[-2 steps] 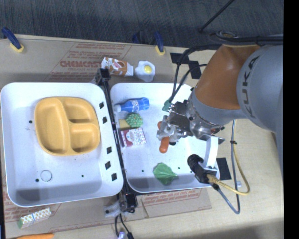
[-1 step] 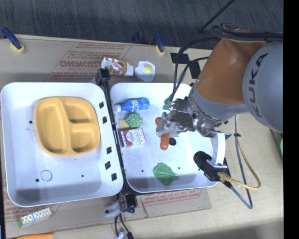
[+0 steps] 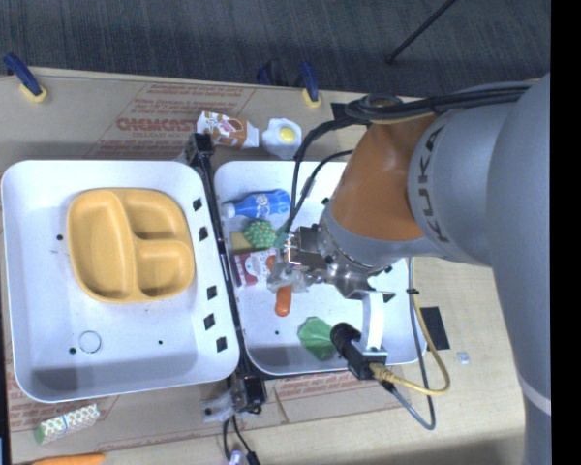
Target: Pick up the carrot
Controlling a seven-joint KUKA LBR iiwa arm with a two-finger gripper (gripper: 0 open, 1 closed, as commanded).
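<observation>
Hovering over one carrot [image 3: 284, 303], the fingers' [image 3: 289, 277] state I cannot tell.

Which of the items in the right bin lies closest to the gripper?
The small orange carrot, just below the gripper; the blue bottle and green leafy toy lie farther.

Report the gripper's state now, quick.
Gripper: low in the right white bin, right above the small orange carrot; open or shut cannot be told.

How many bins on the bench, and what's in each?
2. Left bin holds a yellow divided tray. Right bin holds the carrot, a blue bottle, a green item; the arm may hide more.
</observation>
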